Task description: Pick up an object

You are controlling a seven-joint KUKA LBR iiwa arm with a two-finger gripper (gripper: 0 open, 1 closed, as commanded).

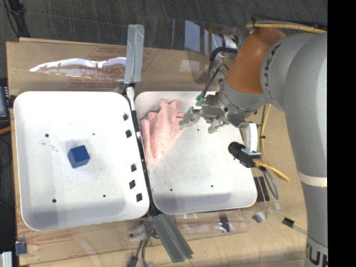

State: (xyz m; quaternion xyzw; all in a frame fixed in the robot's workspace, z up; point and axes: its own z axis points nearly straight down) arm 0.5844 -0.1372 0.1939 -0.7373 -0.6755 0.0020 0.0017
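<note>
Arm (295, 82) up front; its gripper (201, 121) sits spread open, empty, just beside the pink cloth (158, 129). Blue cube (79, 156) well left of the cloth.

Beside the metal two-finger gripper (201, 119) lies a soft, matt, crumpled pink cloth (160, 128) in a smooth white plastic bin (222, 196). Far from it, a matt blue cube (78, 156). Rough brown cardboard bench (67, 52) beyond.
</note>
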